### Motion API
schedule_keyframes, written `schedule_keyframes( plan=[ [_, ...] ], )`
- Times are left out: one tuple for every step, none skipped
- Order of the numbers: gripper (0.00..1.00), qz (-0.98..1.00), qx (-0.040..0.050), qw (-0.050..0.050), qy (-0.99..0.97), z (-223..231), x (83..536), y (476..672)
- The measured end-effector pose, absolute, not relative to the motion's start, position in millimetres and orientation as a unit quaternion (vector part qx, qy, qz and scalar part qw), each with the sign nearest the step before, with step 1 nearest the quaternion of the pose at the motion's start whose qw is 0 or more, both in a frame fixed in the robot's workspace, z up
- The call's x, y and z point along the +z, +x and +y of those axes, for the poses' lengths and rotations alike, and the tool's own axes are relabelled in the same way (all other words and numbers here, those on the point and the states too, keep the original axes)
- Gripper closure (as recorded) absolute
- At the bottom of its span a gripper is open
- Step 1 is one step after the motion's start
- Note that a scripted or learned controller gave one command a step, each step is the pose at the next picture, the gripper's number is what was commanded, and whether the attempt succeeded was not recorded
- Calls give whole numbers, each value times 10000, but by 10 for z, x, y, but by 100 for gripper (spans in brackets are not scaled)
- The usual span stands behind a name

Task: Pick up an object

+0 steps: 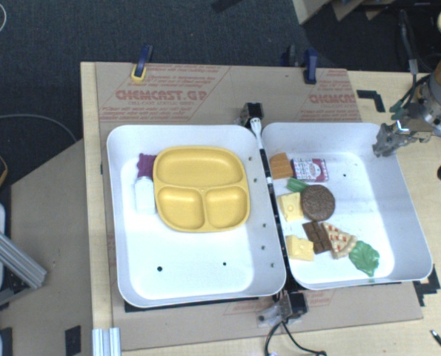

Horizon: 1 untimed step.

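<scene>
Two shallow white plastic bins sat side by side on a tan board surface (205, 95), whose upper part carried red printing reading "CHEMCAST G.P" (161, 93), with a partial repeat of the same lettering toward the upper right.

The left bin (198, 273) held a yellow three-compartment plastic tray (201, 188) in its upper middle, long axis running left to right across the frame. Just beside the tray's left edge lay a small purple piece (146, 164) and, below it, a small white bottle-like piece (144, 195) standing lengthwise up and down the frame.

The right bin (394, 213) held a cluster of toy food along its left half: an orange-brown block (281, 166) at the top, a red and white labelled packet (309, 170) just to its right with print too small to read, a round dark brown patty (318, 202) below, a pale yellow cheese-like square (290, 208) touching the patty's left side, a second yellow wedge (301, 248) lower down, a dark brown rectangular piece (318, 237) tilted on a diagonal, a pizza-like slice (341, 242) beside it pointing toward the lower right, and a green leafy piece (365, 257) at the lower right of the cluster.

The grey pincer (387, 141) hung at the upper right rim of the right bin, well apart from the food cluster; whether it was spread or pressed together could not be told.
</scene>
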<state>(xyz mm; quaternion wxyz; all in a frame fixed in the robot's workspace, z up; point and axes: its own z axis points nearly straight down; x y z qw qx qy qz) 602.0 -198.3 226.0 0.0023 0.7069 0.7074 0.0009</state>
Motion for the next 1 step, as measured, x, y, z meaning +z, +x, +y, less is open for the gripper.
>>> schedule_keyframes(
  plan=[
    [100,7095,9,-11,7047,-1355,2216,6135]
  ],
)
